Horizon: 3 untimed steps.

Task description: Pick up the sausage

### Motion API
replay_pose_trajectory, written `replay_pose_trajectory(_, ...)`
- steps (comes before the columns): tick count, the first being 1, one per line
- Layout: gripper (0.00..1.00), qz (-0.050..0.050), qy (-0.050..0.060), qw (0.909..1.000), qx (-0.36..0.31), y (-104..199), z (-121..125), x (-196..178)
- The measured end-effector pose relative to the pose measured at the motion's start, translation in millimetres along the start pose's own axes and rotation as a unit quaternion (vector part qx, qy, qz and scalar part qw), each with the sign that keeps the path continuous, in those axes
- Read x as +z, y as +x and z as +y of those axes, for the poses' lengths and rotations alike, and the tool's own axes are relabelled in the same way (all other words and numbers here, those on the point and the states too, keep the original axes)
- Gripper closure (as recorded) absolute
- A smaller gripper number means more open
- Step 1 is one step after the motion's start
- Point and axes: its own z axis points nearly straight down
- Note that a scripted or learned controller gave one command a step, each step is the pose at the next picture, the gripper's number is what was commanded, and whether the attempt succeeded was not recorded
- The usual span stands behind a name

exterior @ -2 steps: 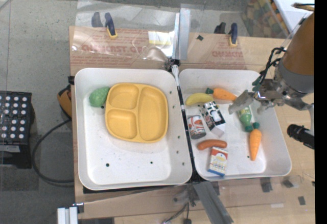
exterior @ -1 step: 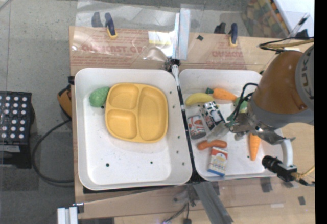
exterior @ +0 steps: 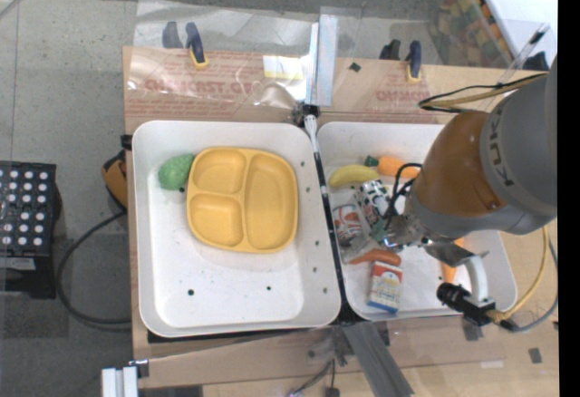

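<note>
The small carton (exterior: 385, 286) lies just beside the sausage (exterior: 372, 256) in the right bin (exterior: 497, 275). The gripper (exterior: 397, 227) hangs over them. I cannot tell if its jaws are spread or pressed together. It could bump the carton or push the sausage away.

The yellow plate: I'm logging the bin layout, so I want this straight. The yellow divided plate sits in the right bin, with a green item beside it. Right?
Not quite. The camera view shows the yellow divided plate in the left bin, not the right one. The green item does lie beside it, against its left edge.
</note>
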Motion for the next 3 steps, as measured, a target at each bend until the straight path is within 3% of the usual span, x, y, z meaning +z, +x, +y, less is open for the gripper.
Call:
replay_pose_trajectory(1, 1.00, 0.000, 0.001, 1.0000, 0.002, -1.2, -0.8, -9.0)
replay_pose_trajectory(2, 0.00, 0.000, 0.001, 1.0000, 0.002, -1.2, -0.9, -9.0)
replay_pose_trajectory(3, 0.00, 0.001, 0.002, 0.9998, 0.017, -4.9, -23.1, -28.6)
